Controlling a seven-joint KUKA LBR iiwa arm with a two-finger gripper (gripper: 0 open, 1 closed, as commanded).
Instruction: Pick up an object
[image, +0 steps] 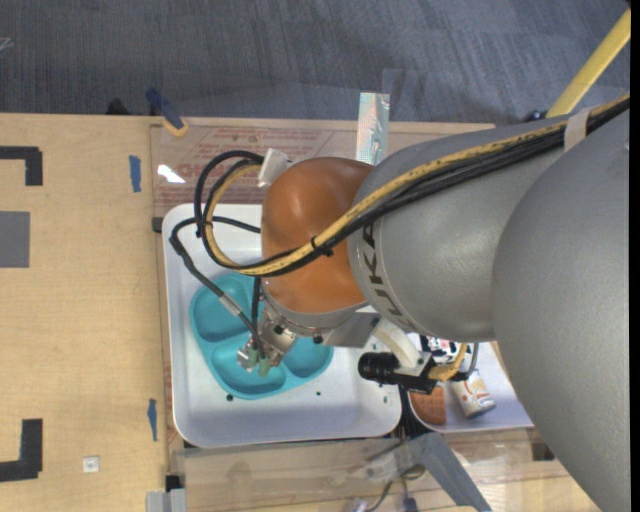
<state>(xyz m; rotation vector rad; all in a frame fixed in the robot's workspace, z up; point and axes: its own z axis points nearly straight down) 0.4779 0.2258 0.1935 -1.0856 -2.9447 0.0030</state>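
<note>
In the camera view, above the bench, the grey arm comes in from the right and covers a large part of the picture. Its orange band sits over the left white bin. Black and yellow cables loop from the band out to the left and then run back along the arm.

Below the band, the gripper points down into the left bin. Its tip is over a turquoise dish, a shallow piece with rounded lobes, which lies on the bin floor in the left and middle part of the bin. The gripper tip seems to touch the dish or to be just above it; I cannot tell which. Whether the fingers are apart or together I also cannot tell, because they are small and the wrist shades them. Nothing is clearly seen between them.

A black cylindrical part projects from the arm near the border between the two bins. In the right bin, mostly hidden under the arm, there are a round reddish-brown object and, just beside it, a small white container with an orange label. A few small dark specks lie on the floor of the left bin.
</note>
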